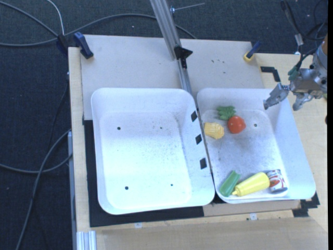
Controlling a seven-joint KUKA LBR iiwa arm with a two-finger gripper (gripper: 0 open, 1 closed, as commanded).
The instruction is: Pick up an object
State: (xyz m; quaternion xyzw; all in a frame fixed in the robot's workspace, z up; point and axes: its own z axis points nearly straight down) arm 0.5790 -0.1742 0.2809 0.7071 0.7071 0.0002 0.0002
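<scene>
Gripper (285,99) is over the far right edge of the right bin (299,150), fingers spread apart, nothing between them. Yellow bottle (252,184) lies in the near part of that bin, long axis running left-right, tip pointing left toward the green piece (229,183), small can (277,180) at its right end.

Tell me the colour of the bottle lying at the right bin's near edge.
Yellow. The bottle shows plainly in the camera view, between a green piece and a can.

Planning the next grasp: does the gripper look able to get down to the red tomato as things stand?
Probably yes. The gripper is open above the right bin's far edge, and the red tomato lies uncovered, though green leaves touch it.
</scene>
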